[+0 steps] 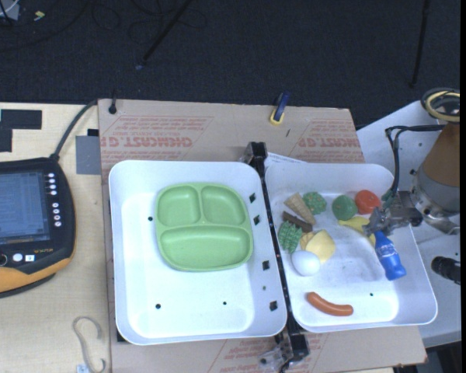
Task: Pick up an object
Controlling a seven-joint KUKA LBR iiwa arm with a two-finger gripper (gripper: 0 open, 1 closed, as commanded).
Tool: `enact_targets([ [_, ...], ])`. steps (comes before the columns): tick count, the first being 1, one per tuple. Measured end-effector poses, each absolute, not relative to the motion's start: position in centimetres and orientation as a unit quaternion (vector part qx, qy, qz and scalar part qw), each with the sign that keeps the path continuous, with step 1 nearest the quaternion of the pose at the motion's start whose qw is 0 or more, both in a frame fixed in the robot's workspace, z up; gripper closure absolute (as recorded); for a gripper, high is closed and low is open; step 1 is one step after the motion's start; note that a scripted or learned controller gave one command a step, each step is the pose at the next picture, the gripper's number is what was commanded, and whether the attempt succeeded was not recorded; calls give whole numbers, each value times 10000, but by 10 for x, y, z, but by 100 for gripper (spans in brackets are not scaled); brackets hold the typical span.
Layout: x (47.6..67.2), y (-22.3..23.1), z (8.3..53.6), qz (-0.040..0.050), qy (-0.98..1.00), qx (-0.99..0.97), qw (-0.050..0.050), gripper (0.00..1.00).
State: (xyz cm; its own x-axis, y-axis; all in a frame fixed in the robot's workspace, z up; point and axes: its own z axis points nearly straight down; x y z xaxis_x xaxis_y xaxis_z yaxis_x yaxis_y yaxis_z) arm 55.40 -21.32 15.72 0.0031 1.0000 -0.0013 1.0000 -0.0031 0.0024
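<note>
The right bin point(416, 308) holds several toy foods: a blue bottle point(389, 259), a red sausage point(329, 305), a white egg point(305, 263), a yellow piece point(321, 245), a banana point(356, 223), a red tomato point(366, 201), a green broccoli point(343, 207) and a beige cone point(299, 205). My gripper point(382, 222) hangs low over the bin's right side. It sits just above the bottle's upper end and beside the banana. I see nothing lifted off the bin floor.
The left bin point(132, 301) carries a green divided plate point(204, 226). A black divider point(270, 239) runs between the bins. A control pendant point(19, 220) lies on the bench at far left. The grey and orange arm point(443, 177) stands over the right bin's far right edge.
</note>
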Motion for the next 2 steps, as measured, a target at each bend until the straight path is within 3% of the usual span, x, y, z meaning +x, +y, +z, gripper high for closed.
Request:
enact_targets([
  [1,557,-215,221,8,7071,7071,18,100],
  [2,557,-216,228,-1,7076,7067,-6,100],
])
